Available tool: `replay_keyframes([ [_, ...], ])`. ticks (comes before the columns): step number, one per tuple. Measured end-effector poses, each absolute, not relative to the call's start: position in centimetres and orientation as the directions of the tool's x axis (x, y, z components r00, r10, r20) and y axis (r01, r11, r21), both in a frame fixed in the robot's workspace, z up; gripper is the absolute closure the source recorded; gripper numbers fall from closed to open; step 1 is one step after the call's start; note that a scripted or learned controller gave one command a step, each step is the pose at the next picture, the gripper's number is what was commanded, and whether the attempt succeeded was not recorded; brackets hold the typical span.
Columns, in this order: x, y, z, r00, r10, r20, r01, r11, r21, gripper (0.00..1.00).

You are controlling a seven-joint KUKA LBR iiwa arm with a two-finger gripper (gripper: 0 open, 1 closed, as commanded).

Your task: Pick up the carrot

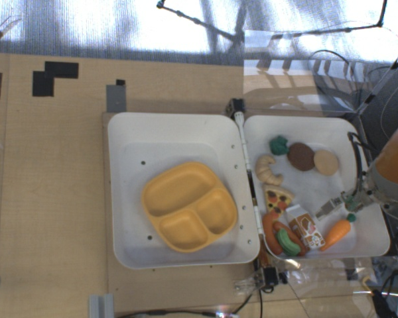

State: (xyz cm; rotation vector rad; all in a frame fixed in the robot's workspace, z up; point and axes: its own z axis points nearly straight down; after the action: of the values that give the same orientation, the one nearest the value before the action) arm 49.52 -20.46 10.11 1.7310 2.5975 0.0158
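The carrot (336, 233) is orange with a small green top and lies near the front right corner of the right bin (371, 247). It lies slantwise, its green end pointing to the back right. My gripper (345, 203) hangs just behind that green end, close over it, on the grey arm with its orange band (393, 159) coming in from the right. Nothing shows in its grasp, and the carrot rests on the bin floor.
The right bin also holds a green vegetable (278, 144), a brown disc (301, 156), a beige disc (326, 162), a croissant (268, 169), a pizza slice (277, 197), a small carton (304, 225), a sausage (272, 228) and a green pickle (288, 242). A yellow divided plate (189, 206) lies in the left bin (119, 177).
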Motion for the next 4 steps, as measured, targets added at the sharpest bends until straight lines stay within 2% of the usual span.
replay_keyframes([
  [1,49.1,-20.6,9.0,-0.666,0.746,-0.010,0.746,0.666,0.008,0.00],
  [2,49.5,-20.5,10.2,-0.665,0.747,-0.014,0.747,0.665,0.013,1.00],
  [3,49.4,-20.5,10.2,-0.664,0.748,-0.014,0.748,0.664,0.013,0.00],
  [4,49.2,-20.7,9.1,-0.864,0.503,-0.015,0.503,0.864,0.003,0.00],
])
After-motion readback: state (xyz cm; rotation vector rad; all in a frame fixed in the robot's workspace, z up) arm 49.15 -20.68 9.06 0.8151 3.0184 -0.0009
